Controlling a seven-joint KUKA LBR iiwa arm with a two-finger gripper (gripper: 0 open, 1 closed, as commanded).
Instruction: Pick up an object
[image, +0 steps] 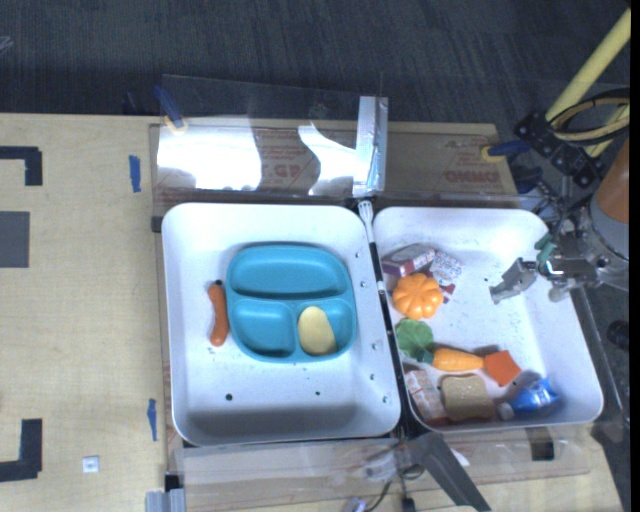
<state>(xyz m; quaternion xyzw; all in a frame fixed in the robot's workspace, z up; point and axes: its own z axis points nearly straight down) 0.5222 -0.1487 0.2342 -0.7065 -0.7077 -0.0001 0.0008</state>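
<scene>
My gripper (530, 284) hangs over the right side of the right bin (560, 330), open, with nothing between its fingers. Toys lie to its left and below it: an orange pumpkin (417, 296), a green leafy piece (412, 336), a carrot (458, 358), an orange block (503, 367), a blue object (534, 397), a tan bread slice (466, 396) and a purple-and-white packet (420, 262). The nearest toy, the orange block, sits well apart from the fingers.
The left bin (190, 380) holds a blue divided plate (285, 295) with a yellow egg-shaped toy (316, 330) in one compartment. An orange sausage-shaped toy (217, 313) lies beside the plate. Cables and a yellow hose (590, 70) crowd the far right.
</scene>
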